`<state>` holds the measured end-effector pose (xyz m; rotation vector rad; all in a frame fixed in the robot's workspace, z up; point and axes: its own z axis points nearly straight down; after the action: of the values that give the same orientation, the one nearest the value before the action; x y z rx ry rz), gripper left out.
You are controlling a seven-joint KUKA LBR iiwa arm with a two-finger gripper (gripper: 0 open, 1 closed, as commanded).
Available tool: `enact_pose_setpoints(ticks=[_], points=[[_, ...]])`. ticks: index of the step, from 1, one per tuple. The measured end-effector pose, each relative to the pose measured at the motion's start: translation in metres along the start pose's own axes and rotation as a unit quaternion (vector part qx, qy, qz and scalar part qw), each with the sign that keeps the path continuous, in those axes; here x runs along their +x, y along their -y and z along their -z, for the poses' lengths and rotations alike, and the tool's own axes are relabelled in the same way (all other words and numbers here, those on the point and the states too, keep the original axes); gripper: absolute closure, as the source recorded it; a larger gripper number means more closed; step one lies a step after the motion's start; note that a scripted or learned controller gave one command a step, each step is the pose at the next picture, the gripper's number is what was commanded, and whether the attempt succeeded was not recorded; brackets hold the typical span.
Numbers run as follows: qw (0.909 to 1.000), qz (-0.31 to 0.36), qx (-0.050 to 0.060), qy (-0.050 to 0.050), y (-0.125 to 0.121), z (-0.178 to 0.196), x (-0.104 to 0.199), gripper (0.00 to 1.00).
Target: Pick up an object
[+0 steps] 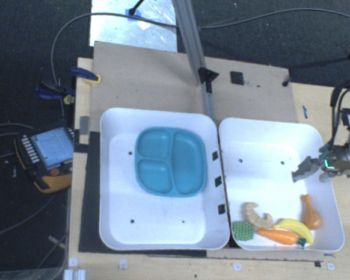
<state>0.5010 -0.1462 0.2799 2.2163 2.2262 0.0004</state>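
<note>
Hovering over the right bin (272, 135), the pincer (302, 170) grips nothing; whether it is parted I cannot tell. Toy carrot (278, 236) and banana (295, 227) lie along the near wall.

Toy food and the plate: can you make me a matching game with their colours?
Things:
1. plate
2. banana
3. carrot
4. leafy piece

Colours:
A. orange
B. green
C. blue
D. yellow

Pairs: 1-C, 2-D, 3-A, 4-B
</note>
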Motion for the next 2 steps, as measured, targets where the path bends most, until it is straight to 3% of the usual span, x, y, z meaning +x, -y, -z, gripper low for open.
enact_pose_setpoints(ticks=[1, 2], points=[[1.0, 0.0, -0.001, 0.0, 0.0, 0.001, 0.0, 0.0], [1.0, -0.002, 0.001, 0.0, -0.001, -0.041, -0.003, 0.0]])
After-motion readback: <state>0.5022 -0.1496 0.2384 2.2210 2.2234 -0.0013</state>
